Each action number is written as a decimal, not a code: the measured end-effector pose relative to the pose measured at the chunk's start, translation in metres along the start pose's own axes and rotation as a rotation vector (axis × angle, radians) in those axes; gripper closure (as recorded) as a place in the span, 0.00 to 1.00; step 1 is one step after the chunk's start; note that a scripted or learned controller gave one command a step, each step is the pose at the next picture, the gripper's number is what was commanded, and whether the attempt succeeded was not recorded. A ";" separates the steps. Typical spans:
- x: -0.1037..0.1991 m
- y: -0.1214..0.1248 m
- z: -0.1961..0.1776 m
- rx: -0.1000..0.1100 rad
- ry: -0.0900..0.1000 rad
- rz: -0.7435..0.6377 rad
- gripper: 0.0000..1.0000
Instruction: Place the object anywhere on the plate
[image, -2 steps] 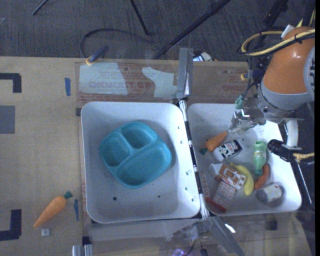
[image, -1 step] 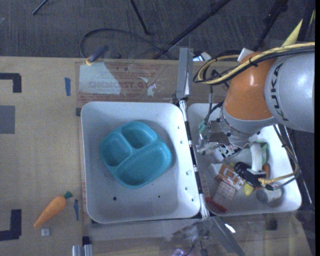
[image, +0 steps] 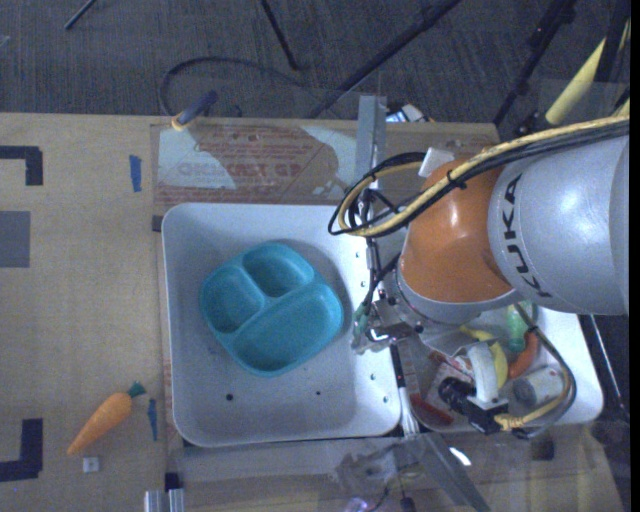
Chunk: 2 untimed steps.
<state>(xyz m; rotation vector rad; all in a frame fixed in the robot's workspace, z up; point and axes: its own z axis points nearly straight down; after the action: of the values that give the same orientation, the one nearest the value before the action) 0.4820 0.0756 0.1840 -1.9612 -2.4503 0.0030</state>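
Your target, the teal plate (image: 271, 307), lies in the left bin (image: 190, 330), just left of your hand (image: 372, 328) at the bins' dividing edge, so move left; what it grips, I cannot tell.

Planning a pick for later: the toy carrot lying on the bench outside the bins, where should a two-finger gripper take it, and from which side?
Probably across the thick orange middle of the carrot, coming straight down from above. It lies flat on the bench, slanted, green top toward the left bin, narrow tip toward the lower left. Fingers should close across its width, square to its long axis; the tapering tip would likely slip.
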 end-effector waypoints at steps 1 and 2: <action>0.025 0.045 -0.017 -0.005 -0.002 -0.165 1.00; 0.097 0.034 -0.035 -0.006 -0.001 -0.237 1.00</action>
<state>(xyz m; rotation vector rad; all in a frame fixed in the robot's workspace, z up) 0.4940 0.1772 0.2194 -1.6595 -2.6689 -0.0032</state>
